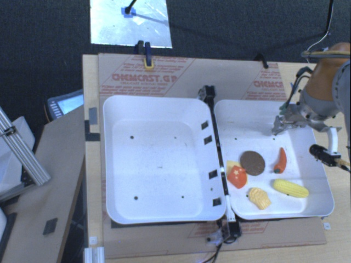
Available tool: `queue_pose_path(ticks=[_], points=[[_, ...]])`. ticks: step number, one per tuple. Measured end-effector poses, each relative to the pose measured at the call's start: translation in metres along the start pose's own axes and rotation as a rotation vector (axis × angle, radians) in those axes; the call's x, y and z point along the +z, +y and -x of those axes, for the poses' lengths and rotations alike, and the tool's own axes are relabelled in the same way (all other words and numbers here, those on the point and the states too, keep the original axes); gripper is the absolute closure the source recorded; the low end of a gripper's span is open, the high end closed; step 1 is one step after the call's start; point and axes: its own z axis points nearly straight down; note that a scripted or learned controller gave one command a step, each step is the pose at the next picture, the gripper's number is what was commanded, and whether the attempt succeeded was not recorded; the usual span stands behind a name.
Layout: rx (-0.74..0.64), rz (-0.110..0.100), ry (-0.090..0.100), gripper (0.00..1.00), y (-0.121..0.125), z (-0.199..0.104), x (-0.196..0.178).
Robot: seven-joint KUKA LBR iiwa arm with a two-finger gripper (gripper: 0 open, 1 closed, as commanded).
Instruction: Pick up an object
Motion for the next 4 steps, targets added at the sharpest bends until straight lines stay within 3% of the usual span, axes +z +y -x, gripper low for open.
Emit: queue_pose_path(ticks=[1,2,4], points=[[0.0,0.008,-0.001,1.0,0.035,-0.017,-0.102],[-0.002,0.002,0.0,1.0,0.033,-0.016,-0.107],[-0.012,0.009,-0.004,1.0,0.035,-0.016,-0.13]])
